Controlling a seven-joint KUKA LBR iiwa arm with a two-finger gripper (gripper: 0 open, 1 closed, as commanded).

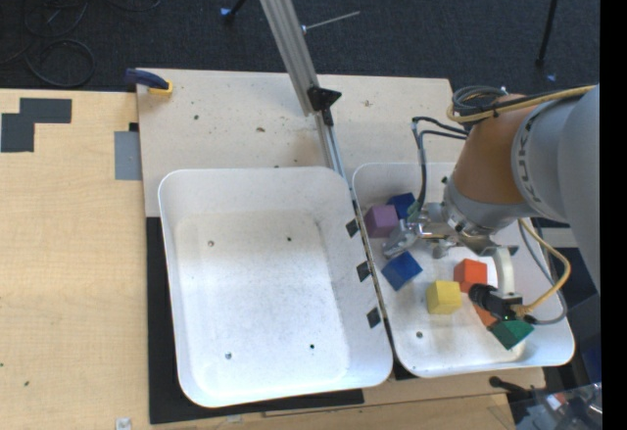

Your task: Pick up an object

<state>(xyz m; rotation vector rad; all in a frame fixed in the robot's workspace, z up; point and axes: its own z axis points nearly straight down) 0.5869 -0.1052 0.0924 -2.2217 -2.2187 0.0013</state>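
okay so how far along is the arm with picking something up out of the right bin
Done: the gripper has reached into the right bin, low among the blocks beside the purple block and above the blue block. In hand: nothing visibly held. Left: the grasp and lift. The yellow block, orange block and green block lie on the bin floor.

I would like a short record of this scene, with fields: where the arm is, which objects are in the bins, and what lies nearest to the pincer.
arm: reaches in from the right, over the right bin
pincer: low in the right bin, among the blocks
right bin contents: purple block, two blue blocks, yellow block, orange block, green block
nearest to pincer: the purple block and the nearer blue block
left bin: white, beside the right bin
grasp: cannot be judged
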